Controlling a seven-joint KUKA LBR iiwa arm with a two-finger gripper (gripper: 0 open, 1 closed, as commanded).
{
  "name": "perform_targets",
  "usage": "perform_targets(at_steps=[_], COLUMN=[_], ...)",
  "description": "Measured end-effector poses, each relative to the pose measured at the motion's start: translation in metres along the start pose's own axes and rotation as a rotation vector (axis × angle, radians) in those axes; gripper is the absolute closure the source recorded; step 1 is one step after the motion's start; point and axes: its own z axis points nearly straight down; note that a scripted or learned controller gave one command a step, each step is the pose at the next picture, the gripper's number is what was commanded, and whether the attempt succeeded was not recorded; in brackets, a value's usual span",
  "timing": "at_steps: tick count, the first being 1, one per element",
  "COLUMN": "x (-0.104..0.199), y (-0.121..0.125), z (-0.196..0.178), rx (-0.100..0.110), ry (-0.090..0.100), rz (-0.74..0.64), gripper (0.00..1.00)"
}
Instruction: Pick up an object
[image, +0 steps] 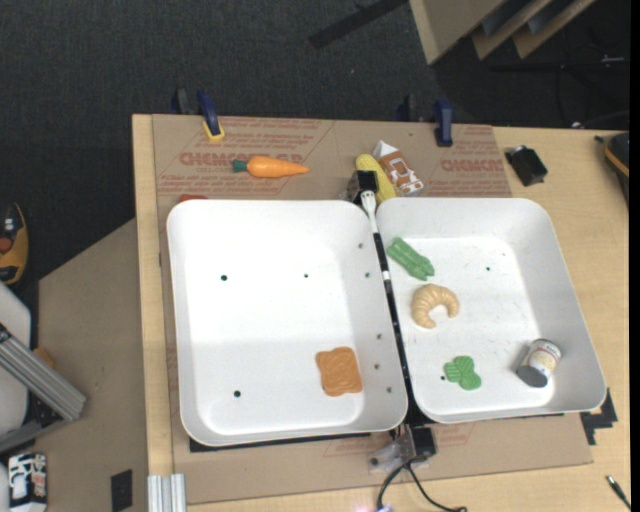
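Orange waffle (339, 371) in left bin (200, 300), croissant (435, 304) in right bin (560, 270)

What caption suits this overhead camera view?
Two white bins: toast in the left; croissant, two green toys and a can in the right.

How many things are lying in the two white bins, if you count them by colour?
Green: 2, a long piece and a small clump, both in the right bin
Tan: 1, a croissant, right bin
Orange-brown: 1, a flat piece in the left bin
Grey and pale: 1, a small can, right bin
Total: 5
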Motion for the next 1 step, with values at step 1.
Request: perform_targets(at_steps=[1], x=[0.0885], y=[0.0073], z=[0.0635], rx=[0.009], ry=[0.007], rz=[-0.013], gripper=[1.0])
